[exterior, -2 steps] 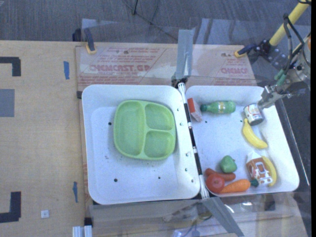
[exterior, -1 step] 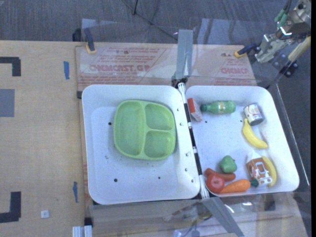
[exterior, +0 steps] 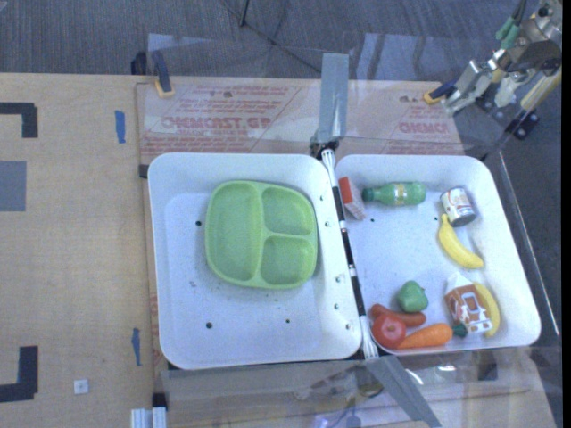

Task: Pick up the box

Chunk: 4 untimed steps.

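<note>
Wooden bench point(exterior: 71, 239), two white bins side by side | claw point(exterior: 464, 86) hangs past the right bin point(exterior: 500, 181) far rim, can't tell its state, nothing seen held | box point(exterior: 470, 308) lies well below the claw, near corner, beside a banana point(exterior: 459, 243) | pick not begun: descent, grasp, lift all left

A lime-green divided plate point(exterior: 262, 234) in a white bin point(exterior: 169, 266); beside it, a green bottle point(exterior: 393, 193), yellow bananas point(exterior: 458, 245), an orange carrot point(exterior: 428, 336), a red tomato point(exterior: 389, 330), and an orange-and-white box point(exterior: 466, 308).
</note>
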### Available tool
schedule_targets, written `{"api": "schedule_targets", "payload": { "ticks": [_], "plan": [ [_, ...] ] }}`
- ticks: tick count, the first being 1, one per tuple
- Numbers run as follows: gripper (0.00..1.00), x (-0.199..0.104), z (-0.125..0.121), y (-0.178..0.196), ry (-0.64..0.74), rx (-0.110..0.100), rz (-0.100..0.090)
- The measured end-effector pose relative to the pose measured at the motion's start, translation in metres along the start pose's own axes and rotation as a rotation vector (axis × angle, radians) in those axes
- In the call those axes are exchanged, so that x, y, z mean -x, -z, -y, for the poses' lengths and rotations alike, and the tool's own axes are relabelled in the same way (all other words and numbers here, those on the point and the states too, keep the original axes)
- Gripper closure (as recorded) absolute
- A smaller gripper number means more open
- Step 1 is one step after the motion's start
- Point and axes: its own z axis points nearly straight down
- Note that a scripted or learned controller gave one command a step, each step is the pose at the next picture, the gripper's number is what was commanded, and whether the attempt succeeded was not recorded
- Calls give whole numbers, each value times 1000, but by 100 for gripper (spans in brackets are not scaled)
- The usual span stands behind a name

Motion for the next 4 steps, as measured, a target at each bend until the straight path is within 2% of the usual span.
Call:
{"api": "schedule_targets", "payload": {
  "ticks": [1, 2, 3, 4],
  "plan": [
    [100, 0, -1, 12, 2, 6, 4],
    [0, -1, -1, 12, 2, 6, 4],
    [100, -1, -3, 23, 4, 12, 8],
    [0, -1, -3, 23, 4, 11, 8]
  ]
}}
